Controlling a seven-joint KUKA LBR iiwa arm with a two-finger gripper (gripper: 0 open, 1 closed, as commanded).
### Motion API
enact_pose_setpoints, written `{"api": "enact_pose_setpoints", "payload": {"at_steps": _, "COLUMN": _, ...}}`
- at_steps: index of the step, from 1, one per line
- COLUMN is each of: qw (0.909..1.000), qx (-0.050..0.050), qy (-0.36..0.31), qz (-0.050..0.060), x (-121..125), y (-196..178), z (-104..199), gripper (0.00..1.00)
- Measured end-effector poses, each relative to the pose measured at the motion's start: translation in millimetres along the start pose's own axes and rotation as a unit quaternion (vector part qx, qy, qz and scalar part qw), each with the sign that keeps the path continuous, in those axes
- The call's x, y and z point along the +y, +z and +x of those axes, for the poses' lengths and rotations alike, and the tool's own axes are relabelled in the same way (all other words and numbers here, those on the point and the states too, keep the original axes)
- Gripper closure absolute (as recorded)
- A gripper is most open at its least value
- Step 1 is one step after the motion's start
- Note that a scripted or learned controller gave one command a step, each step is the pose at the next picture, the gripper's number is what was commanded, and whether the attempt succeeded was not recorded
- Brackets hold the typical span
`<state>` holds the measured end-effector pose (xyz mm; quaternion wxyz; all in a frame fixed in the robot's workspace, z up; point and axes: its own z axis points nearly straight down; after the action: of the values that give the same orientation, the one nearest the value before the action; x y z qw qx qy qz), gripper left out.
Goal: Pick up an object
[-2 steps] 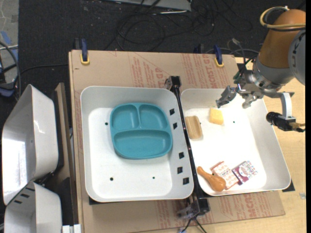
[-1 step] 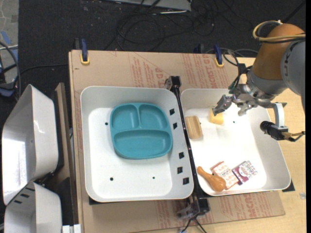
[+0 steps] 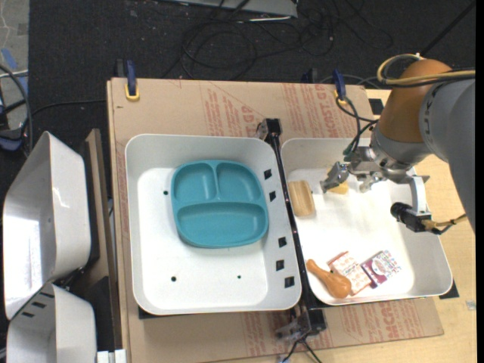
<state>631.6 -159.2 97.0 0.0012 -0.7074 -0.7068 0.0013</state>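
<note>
Teal moulded divided plate (image 3: 220, 203) in left bin; end effector (image 3: 349, 177) above small yellow piece (image 3: 339, 189), grip state unclear.

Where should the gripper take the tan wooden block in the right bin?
Grip the tan wooden block across its short width, mid-length, coming straight down. It lies flat, long axis running away from the camera, near the right bin's left wall, so the fingers need room on that side.
</note>
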Motion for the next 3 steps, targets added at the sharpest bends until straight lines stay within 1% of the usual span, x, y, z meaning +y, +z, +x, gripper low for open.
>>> {"api": "enact_pose_setpoints", "payload": {"at_steps": 1, "qw": 1.0000, "qx": -0.001, "qy": 0.000, "qz": -0.003, "x": 1.6, "y": -14.0, "z": -0.1, "gripper": 1.00}}
{"api": "enact_pose_setpoints", "payload": {"at_steps": 2, "qw": 1.0000, "qx": -0.001, "qy": -0.002, "qz": -0.005, "x": 10.2, "y": -60.4, "z": -1.8, "gripper": 1.00}}
{"api": "enact_pose_setpoints", "payload": {"at_steps": 3, "qw": 1.0000, "qx": -0.001, "qy": -0.002, "qz": -0.005, "x": 11.3, "y": -106.4, "z": -1.9, "gripper": 1.00}}
